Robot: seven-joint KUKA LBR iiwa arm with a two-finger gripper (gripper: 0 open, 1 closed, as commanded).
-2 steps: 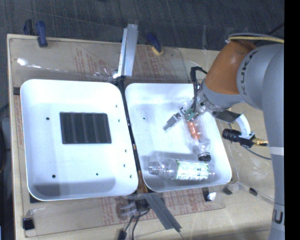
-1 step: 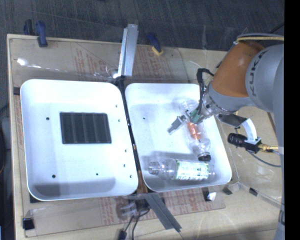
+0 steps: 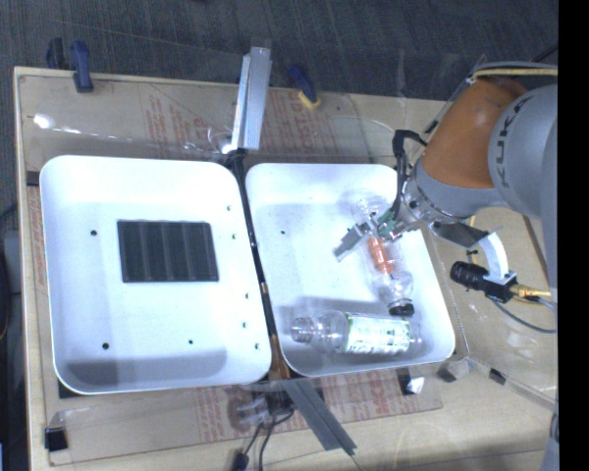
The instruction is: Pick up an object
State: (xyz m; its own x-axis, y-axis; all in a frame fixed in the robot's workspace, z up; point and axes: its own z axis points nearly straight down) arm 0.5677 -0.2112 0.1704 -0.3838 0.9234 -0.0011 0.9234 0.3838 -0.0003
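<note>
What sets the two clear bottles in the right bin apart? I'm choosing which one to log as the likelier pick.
The labelled bottle lies along the right bin's near wall, its neck pointing toward the left bin; the smaller bottle lies up the bin under the tool. The labelled bottle carries a green-and-white wrap; the smaller one shows an orange patch and a dark cap. The labelled bottle looks longer. Both are clear plastic, lying down.

Both bins [image 3: 79,361] are smooth, glossy white plastic. The bottle [image 3: 358,334] along the right bin's front edge is clear, shiny plastic with a paper-like label. The bench [image 3: 29,263] surface looks matt, like cardboard.
</note>
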